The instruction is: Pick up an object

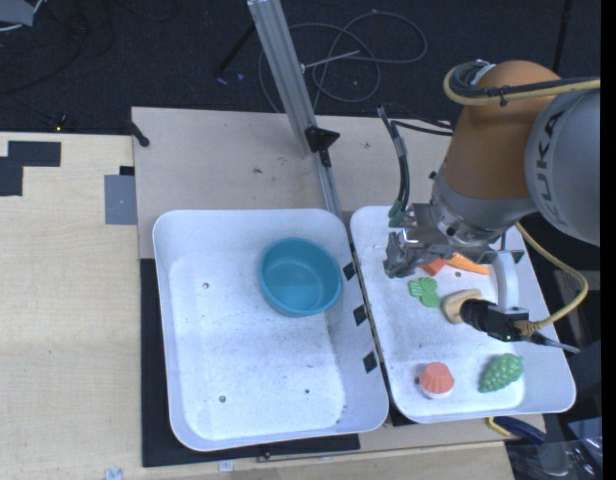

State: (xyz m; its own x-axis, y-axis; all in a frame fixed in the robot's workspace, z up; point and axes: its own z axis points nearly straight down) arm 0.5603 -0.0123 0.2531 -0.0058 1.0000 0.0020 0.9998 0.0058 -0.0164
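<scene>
**Gripper low over the right bin's far-left corner, toys just to its right and nearer the camera**

Hangs low over the right bin, near its far-left corner, with the gripper close to the bin floor. Cannot tell how far apart the jaws stand, nor whether anything is caught between them; too dark and too crowded there to judge.

Nearest candidate: an orange piece, lying just beside the gripper to its right, long axis running roughly left to right, partly hidden under the wrist. Just below that, a small green toy, toward the near edge from the gripper. Farther along the same diagonal, a pale curved toy, then a red-orange toy and a green grape bunch near the front wall, well apart from the gripper.

Left bin bearing a blue bowl, across the divide.

Likely calls for a short shift right and toward the camera.
</scene>
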